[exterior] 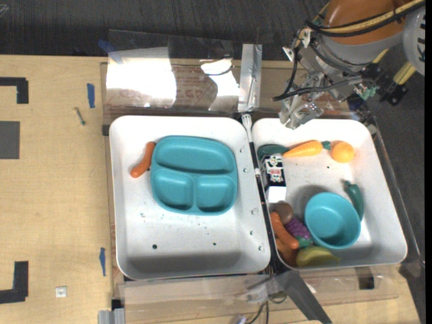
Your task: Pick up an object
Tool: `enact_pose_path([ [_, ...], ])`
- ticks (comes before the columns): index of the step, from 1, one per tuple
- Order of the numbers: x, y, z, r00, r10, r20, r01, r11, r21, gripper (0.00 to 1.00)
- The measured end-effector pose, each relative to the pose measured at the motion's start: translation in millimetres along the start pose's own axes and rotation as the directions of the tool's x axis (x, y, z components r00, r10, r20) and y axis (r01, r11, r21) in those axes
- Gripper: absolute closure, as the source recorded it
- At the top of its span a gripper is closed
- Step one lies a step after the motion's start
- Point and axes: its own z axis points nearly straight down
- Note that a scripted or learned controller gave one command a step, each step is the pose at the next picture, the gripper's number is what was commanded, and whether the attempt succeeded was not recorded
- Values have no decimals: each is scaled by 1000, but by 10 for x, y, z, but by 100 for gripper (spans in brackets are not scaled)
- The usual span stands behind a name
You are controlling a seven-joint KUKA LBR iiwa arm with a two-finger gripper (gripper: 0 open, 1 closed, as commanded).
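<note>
While pincer (302, 115) hangs over carrot (303, 149), grip state unclear; orange (343, 152), bowl (331, 219) nearby.

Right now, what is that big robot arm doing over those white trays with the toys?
The arm's gripper is up over the back edge of the right bin, close to the toy carrot. Nothing is between its fingers. That bin also has an orange, a blue bowl and a heap of play food by its left wall. The left bin has a blue divided plate with a small orange sausage beside it. Nothing has been picked up yet.
</note>
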Motion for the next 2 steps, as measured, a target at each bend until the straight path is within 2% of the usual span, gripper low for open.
enact_pose_path([
  [1, -457, 692, 684, 997, 72, -11, -72, 997, -9, 100],
  [2, -722, 1203, 1731, 977, -211, 1, 211, 977, -3, 100],
])
